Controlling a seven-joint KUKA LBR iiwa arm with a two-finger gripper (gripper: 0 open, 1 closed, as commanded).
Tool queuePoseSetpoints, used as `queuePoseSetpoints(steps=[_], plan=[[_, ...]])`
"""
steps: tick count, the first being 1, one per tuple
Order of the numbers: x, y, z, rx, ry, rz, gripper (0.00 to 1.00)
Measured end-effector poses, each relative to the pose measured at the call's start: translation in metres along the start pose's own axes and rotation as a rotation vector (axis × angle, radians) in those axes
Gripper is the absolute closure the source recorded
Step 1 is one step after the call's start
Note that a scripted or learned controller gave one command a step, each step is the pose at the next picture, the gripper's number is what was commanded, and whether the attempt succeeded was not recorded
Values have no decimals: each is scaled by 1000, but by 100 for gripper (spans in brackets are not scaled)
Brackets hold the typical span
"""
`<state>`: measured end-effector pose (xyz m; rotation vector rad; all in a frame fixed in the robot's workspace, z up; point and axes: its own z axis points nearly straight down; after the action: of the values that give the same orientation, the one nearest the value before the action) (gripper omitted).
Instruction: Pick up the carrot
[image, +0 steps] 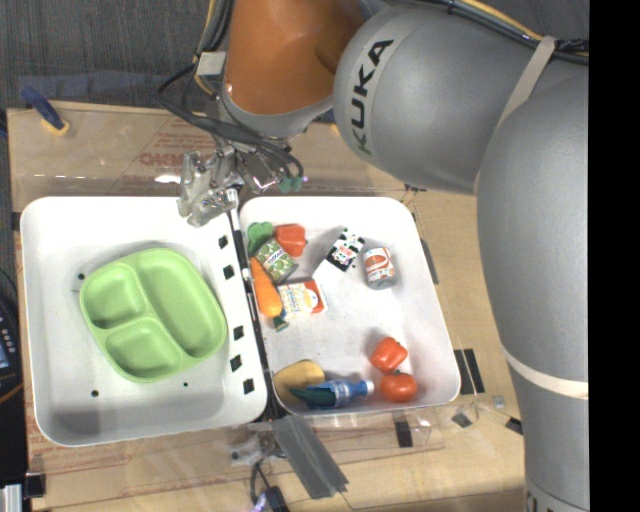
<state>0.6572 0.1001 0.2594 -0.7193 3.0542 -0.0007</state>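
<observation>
Carrot (265, 290) is lying in the right bin (425, 290) against its 9 o'clock wall, beside a green packet (274, 260). End effector (210, 190) is hovering at carrot's 11 o'clock; can't tell its state. Looking light, rigid, slick, tapered: I'd be pinching mid-body across the width.

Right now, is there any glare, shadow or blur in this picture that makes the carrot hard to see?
In the camera view the carrot is sharp and evenly lit by the right bin wall; soft shadow lies in the left bin near corner; glare streaks the clear sheet behind the claw, which looks slightly blurred.
</observation>
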Motion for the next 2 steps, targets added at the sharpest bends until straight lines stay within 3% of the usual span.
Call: queuePoseSetpoints(steps=[1,2], plan=[[-6,12,-26,0,0,-213,100],[-7,15,-13,-2,3,-220,100]])
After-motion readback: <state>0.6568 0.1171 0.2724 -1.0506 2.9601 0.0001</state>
